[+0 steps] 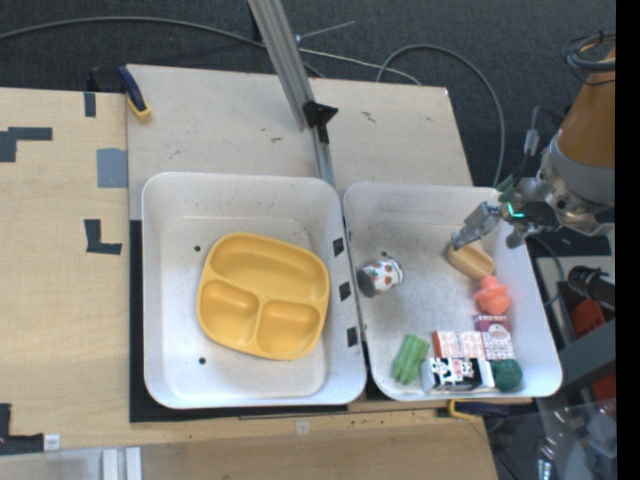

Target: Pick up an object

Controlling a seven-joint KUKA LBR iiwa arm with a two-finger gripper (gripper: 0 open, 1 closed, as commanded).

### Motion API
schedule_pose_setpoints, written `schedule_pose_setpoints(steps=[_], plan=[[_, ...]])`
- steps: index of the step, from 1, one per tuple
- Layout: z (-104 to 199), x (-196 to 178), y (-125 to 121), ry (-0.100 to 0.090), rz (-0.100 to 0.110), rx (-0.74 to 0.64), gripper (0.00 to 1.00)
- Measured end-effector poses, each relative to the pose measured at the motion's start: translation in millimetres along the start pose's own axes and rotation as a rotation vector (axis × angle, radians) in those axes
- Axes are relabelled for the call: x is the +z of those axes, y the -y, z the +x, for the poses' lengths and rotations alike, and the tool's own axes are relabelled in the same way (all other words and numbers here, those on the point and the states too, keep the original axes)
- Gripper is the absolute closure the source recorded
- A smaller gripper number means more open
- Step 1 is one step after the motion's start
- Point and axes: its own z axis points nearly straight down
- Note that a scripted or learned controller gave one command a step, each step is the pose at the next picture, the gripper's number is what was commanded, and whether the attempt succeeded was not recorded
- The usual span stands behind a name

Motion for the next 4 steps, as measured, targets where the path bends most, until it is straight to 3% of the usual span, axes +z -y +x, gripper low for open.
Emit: schedule_pose_setpoints(steps=[3, 4], plan=[[-0.5, 175.4, -14.3, -0.001, 0.007, 0.001, 0.0], [0.0, 161.8, -16.1, -0.001, 0.002, 0.0, 1.0]])
